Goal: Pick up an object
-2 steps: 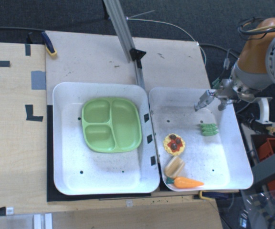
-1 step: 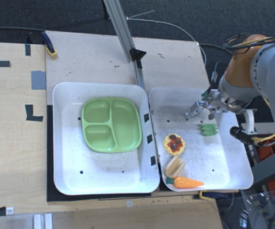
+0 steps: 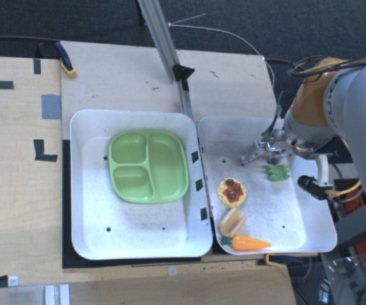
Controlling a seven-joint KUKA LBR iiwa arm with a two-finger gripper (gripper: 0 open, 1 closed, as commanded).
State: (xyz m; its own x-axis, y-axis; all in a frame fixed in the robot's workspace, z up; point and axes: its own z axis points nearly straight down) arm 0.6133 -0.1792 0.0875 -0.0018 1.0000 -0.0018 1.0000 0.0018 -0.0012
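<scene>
The gripper [image 3: 259, 152], its grip impossible to judge from here, hangs low in the right bin [image 3: 310, 234] just beside a green toy [image 3: 277, 171], apparently mid-approach; next it needs to centre over that toy.

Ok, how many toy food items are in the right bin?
4: a small pizza mid-bin, a bread roll below it, a carrot at the front edge, green broccoli beside the claw, which may hide more.

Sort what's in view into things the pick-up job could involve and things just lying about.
Job:
gripper
green toy
round tart
bread roll
carrot
right bin

Lying about:
green divided plate
left bin
blue and yellow clamp
</scene>
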